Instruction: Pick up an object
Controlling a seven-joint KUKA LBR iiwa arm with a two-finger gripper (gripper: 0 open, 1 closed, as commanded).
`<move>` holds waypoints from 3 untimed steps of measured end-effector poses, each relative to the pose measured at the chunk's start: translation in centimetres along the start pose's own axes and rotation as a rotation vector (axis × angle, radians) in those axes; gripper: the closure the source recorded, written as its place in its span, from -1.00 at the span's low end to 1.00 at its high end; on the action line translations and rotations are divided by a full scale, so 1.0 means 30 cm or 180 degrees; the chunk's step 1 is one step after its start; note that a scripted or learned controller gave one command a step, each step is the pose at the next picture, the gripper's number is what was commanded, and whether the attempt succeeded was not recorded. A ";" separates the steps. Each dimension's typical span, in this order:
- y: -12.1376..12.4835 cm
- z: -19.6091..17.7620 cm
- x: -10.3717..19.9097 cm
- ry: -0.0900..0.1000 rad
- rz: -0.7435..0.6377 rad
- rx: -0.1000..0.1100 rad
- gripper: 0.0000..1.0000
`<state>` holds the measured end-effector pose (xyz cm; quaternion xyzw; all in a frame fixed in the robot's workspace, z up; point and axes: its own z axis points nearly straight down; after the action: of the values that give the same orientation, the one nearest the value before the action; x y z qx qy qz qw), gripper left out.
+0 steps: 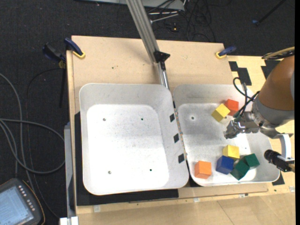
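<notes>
Orange block (203,168) at the right bin's (197,125) front edge, blue (225,164), yellow (231,151), green blocks (245,165) beside it, claw (233,129) above them, can't tell if open, holding nothing seen.

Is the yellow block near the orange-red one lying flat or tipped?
Tipped. The yellow block sits cocked on an edge against the orange-red block, in the right bin.
</notes>
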<state>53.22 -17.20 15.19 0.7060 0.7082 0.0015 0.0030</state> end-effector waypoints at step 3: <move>0.053 -0.297 0.133 0.0011 -0.0013 0.0022 1.00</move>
<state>54.75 -13.18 24.10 0.7045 0.7097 0.0003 -0.0007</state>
